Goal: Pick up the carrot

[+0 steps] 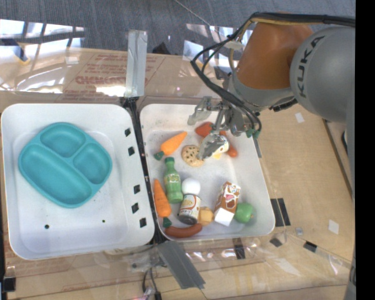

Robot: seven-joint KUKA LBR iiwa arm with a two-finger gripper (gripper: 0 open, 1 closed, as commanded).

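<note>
The gripper [217, 136] is hanging low over the back of the right bin [262, 186], but I honestly can't tell if it's spread or pinched. The carrot [173, 143] lies just to its left, tip toward it, right above the cookie [191, 155], nothing gripping it.

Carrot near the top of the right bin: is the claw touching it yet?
Apart. The camera view shows white bin floor between the carrot and the claw, which hangs to the carrot's right, over the cookie and a yellow-white toy.
</note>
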